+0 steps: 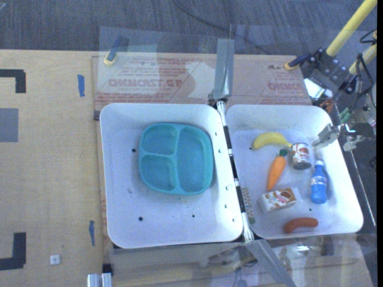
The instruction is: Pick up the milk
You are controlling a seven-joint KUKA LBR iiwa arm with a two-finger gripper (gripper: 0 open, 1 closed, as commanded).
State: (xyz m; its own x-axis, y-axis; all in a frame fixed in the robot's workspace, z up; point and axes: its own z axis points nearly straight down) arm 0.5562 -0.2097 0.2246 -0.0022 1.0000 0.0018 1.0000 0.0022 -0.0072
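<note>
A: Small white milk carton with red print [279,199] lies on its side, front of right shallow white bin [353,217], long axis left-right, slightly tilted.

B: Gripper [333,134] at bin's right rim; grip state cannot tell. Tan bench [48,172], grey carpet [90,5].

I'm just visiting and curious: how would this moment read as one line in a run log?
phase: approach | gripper: over right white bin's right rim | small white milk carton: lying untouched in right bin, below orange carrot

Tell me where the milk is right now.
The milk carton lies in the right bin, toward its lower middle, just below the carrot and above-left of the sausage.
</note>
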